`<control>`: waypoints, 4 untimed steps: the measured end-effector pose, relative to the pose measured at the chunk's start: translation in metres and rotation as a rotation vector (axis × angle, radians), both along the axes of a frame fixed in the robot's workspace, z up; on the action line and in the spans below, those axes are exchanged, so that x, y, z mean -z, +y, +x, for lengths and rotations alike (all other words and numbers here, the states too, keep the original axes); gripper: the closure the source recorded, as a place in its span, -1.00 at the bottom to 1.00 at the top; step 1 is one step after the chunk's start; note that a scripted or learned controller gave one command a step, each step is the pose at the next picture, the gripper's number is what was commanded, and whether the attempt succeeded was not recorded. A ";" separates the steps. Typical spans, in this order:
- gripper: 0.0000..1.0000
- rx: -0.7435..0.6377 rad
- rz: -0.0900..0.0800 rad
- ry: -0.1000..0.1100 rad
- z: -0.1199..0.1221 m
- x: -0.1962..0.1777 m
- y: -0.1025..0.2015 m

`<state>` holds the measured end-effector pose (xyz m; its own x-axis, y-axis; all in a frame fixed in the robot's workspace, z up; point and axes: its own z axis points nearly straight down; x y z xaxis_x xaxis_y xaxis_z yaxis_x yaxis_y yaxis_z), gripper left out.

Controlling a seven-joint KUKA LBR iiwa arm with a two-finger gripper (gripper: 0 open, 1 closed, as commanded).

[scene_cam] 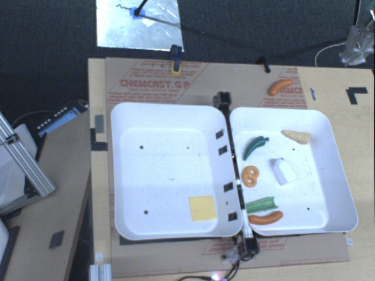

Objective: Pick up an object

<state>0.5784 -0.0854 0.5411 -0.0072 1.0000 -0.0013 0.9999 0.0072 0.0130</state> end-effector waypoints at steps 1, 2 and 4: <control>1.00 0.001 0.003 0.007 -0.094 0.004 0.037; 1.00 -0.005 0.003 0.018 -0.086 0.088 0.123; 1.00 0.001 0.003 0.009 -0.092 0.060 0.168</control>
<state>0.4867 0.0826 0.4813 -0.0062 1.0000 0.0014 1.0000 0.0062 0.0037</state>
